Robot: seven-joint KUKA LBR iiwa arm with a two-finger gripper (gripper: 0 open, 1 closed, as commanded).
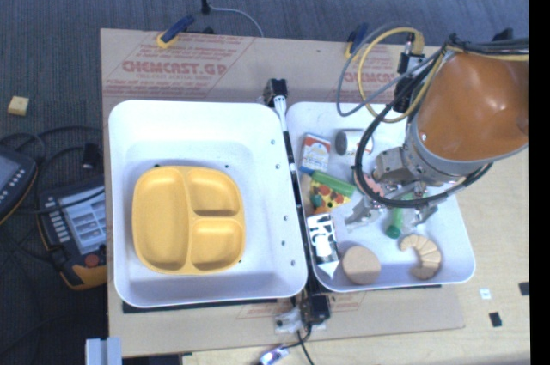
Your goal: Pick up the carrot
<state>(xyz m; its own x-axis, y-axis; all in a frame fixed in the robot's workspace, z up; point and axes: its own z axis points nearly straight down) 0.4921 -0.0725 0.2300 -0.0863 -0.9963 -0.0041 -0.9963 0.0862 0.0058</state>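
The arm [468, 110] fills the frame's right side above the right bin [460, 269]. In the left bin [120, 209] a yellow divided tray [187, 217] lies flat. The gripper [391, 215] hangs over the right bin, fingers spread apart, nothing between them. I can't pick out the carrot among the small toys [331, 191] at centre.

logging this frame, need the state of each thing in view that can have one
gripper: low over the right bin, fingers spread, nothing between them
carrot: lying flat in the right bin, left of the gripper, not held
yellow tray: flat in the left bin, its three compartments bare
croissant: resting near the right bin's front corner
round tan piece: sitting at the right bin's front wall
small carton: lying by the divider
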